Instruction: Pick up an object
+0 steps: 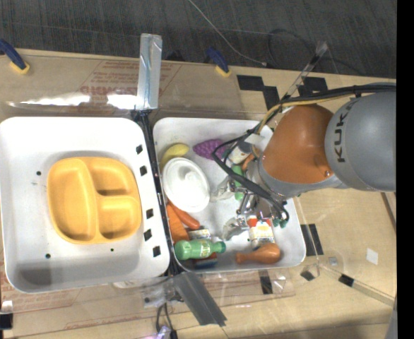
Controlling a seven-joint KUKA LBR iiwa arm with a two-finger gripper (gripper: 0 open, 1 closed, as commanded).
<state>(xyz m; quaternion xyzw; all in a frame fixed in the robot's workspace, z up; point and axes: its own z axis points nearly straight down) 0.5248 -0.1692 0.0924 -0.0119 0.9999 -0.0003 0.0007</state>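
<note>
Over the right bin (292, 240) hangs the arm (313, 147), its grey shell marked "KU", the rest of the word cut off. Its hand (253, 214) sits low among the clutter; whether it is wide, narrow or holding something cannot be told. Taking the white bowl (186, 182) as landmark: a yellow fruit (176, 151) lies just behind it, a purple piece (210, 147) to that fruit's right, a carrot (180, 219) touches its front edge, and a green bottle (198, 248) with a white label, too small to read, lies in front of the carrot. A brown drumstick (260, 256) lies right of the bottle. Left of the bowl, the other bin (13, 154) holds a yellow tray (94, 198). Both bins rest on the bench (348, 253).
</note>
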